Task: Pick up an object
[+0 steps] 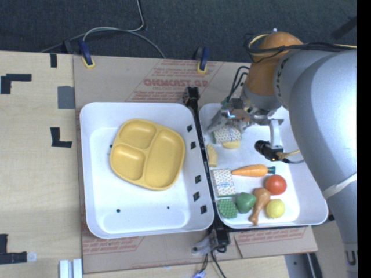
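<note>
Carrot (251, 170) in right bin (306, 208), yellow tray (147, 153) left

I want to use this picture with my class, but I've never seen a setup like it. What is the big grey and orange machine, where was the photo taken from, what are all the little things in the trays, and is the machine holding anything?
The photo is taken from a camera fixed above a bench, looking down at a slant. The grey machine with an orange band is a robot arm reaching in from the right. Its pincer hangs over the far end of the right bin, close above a small pale block; I cannot tell whether it grips anything.

The left bin holds a yellow divided plate. The right bin holds toy food: a carrot, a tomato, a lemon, a drumstick, a green pepper and some smaller pieces.
</note>
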Robot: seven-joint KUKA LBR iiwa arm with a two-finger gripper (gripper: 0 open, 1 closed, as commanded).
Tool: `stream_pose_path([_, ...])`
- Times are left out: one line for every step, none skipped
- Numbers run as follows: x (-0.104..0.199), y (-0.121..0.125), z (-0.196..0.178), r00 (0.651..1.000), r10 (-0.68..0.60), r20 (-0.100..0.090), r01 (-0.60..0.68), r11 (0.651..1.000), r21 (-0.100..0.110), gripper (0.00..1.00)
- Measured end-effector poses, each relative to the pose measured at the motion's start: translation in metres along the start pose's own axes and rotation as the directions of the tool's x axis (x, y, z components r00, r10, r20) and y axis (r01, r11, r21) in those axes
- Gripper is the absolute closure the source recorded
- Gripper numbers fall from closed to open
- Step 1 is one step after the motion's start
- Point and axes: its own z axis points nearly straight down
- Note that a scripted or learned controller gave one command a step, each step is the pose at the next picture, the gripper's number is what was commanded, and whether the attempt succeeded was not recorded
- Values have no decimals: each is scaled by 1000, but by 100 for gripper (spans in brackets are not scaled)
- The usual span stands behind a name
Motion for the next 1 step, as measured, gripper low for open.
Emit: stream_pose_path([0, 0, -9, 1000, -1, 0, 1, 1000, 2, 100])
